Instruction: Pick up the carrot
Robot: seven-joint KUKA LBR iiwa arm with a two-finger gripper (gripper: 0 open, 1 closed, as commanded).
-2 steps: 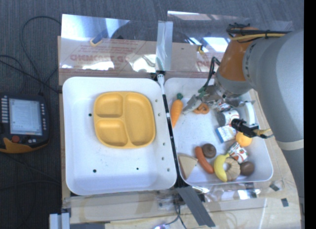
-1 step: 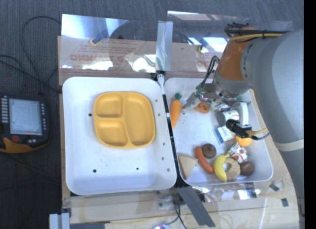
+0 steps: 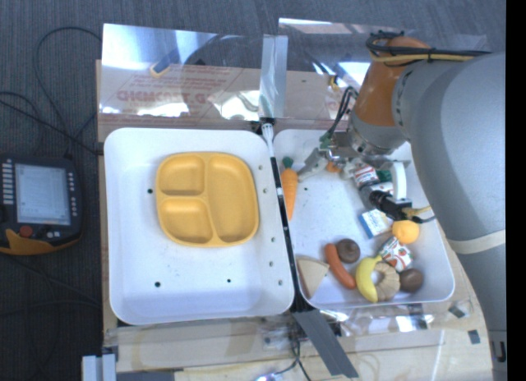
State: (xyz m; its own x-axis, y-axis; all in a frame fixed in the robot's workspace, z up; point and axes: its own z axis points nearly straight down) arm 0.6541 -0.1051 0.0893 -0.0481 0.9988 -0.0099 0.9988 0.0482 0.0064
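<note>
Arm [image 3: 460, 125]: grey with an orange band, reaching in from the right over the far end of the right bin.
Left bin [image 3: 131, 289]: white, holding a yellow divided plate [image 3: 207, 199].
Right bin [image 3: 329, 207]: white, with small things crowded along its right and near sides.
Gripper [image 3: 329, 156]: low over the far part of the right bin; whether the jaws are released or clenched cannot be told.
Carrot [image 3: 288, 192]: lying in the right bin against its left wall, beside the divider, a little to the left of the gripper.
Banana [image 3: 366, 279]: near right corner, next to a second orange vegetable [image 3: 339, 264].
Orange ball [image 3: 405, 231]: at the right wall.
</note>
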